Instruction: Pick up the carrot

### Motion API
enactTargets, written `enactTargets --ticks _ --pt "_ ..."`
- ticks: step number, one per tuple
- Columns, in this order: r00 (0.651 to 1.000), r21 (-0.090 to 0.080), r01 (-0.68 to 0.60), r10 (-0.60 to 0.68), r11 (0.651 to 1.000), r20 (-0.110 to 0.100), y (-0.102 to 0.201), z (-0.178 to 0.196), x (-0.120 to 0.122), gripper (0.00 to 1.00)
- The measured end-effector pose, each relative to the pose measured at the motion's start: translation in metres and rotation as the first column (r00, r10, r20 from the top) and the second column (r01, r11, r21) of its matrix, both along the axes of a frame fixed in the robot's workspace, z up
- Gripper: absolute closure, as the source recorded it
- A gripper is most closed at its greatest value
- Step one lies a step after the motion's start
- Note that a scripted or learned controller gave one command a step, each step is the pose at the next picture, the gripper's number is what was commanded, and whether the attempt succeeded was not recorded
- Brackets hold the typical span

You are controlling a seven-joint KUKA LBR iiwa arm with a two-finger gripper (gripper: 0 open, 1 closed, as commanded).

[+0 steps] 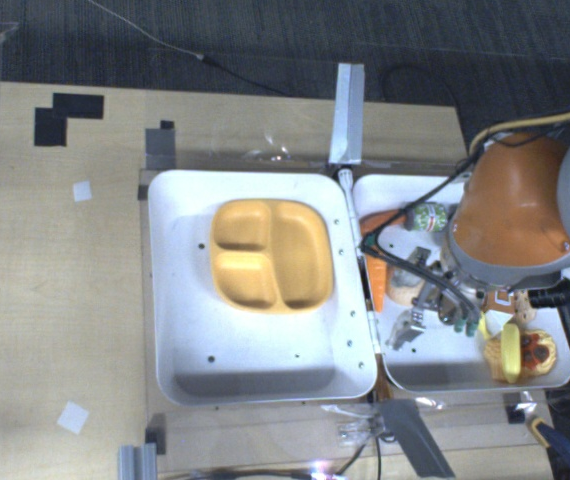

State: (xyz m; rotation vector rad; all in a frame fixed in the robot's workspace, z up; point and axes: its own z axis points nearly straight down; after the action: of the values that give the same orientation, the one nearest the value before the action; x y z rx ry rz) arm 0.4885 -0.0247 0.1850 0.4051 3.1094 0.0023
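Hovering gripper (410,328) beside carrot (374,280).

Two shallow white bins are sitting side by side on the worktop (55,298): the left bin (180,268) well to the left of the fingers, and the right bin (435,368) lying under them. One yellow tray (270,254) is lying in the left bin, and it is showing three compartments. One carrot (374,286) is lying just left of the fingers, along the right bin's left wall. One green-labelled can or bottle (427,215) is lying above the fingers. One yellow banana-like piece (510,352) is resting to the right of them, touching one reddish-brown item (537,352). One arm (520,208) is reaching in, carrying one gripper (405,330).
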Motion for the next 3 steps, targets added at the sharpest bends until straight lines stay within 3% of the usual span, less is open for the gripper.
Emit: enactTargets --ticks 1,2,3 --pt "1.000 -0.003 0.019 -0.019 1.000 -0.005 -0.118 -0.087 0.011 0.00" --pt "0.925 0.003 0.380 -0.380 0.925 0.001 -0.055 -0.080 0.034 0.00" --pt "0.899 0.001 0.438 -0.438 0.899 0.001 -0.152 -0.083 0.004 0.00"
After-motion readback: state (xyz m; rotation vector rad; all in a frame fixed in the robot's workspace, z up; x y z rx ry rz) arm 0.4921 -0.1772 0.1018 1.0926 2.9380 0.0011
